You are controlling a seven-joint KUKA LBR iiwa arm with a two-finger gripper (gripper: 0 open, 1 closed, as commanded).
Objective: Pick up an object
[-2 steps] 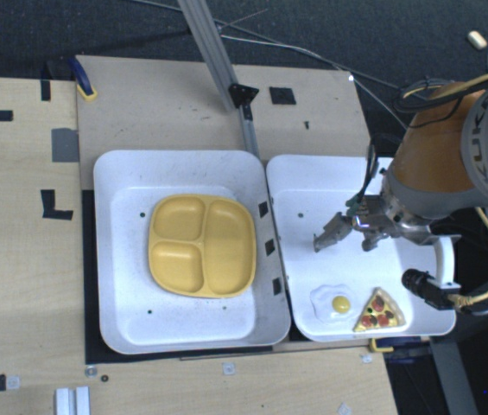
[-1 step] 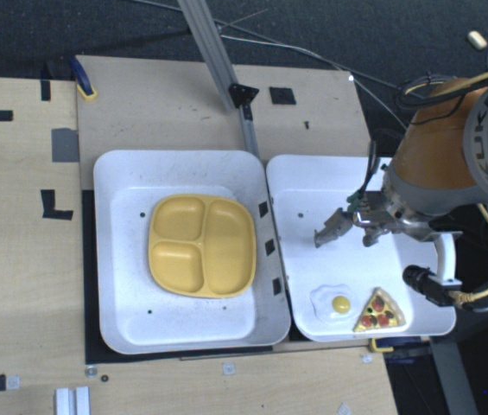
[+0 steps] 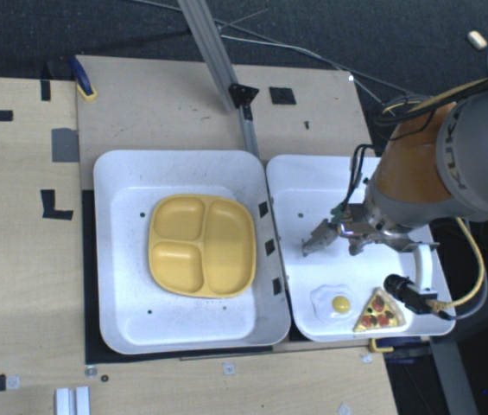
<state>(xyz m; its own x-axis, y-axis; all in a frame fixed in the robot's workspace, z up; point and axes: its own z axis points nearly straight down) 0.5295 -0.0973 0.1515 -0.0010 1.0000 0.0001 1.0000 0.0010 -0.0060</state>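
Note:
A toy fried egg (image 3: 333, 303) lies at the front of the right bin (image 3: 300, 184), with a toy pizza slice (image 3: 379, 311) beside it on its right. My gripper (image 3: 337, 243) hangs over the middle of the right bin, above and behind the egg, its two fingers (image 3: 317, 239) spread apart and nothing between them. A yellow divided plate (image 3: 201, 245) rests in the middle of the left bin (image 3: 114, 232).
The grey arm with its orange band (image 3: 416, 158) covers the right side of the right bin. A metal pole (image 3: 213, 46) slants over the bench behind the bins. Cables (image 3: 468, 275) loop by the right bin's right edge.

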